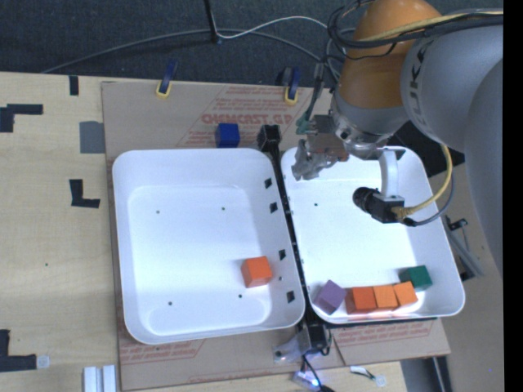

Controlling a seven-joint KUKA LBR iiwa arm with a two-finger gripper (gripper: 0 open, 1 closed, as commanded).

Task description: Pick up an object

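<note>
Arm over the far end of the right bin, blocks lying in both bins.

The gripper (310, 163) hangs above the far left corner of the right bin (343, 219). Along that bin's near edge sit a purple block (329, 296), two orange blocks (372, 299) touching a third (405, 294), and a green block (417, 278). The left bin (176, 211) holds one orange cube (257, 271). A blue block (228, 134) rests on the cardboard (196, 109) beyond it.

Glossy white plastic bins (196, 178); matt cardboard underlay (196, 109).
</note>
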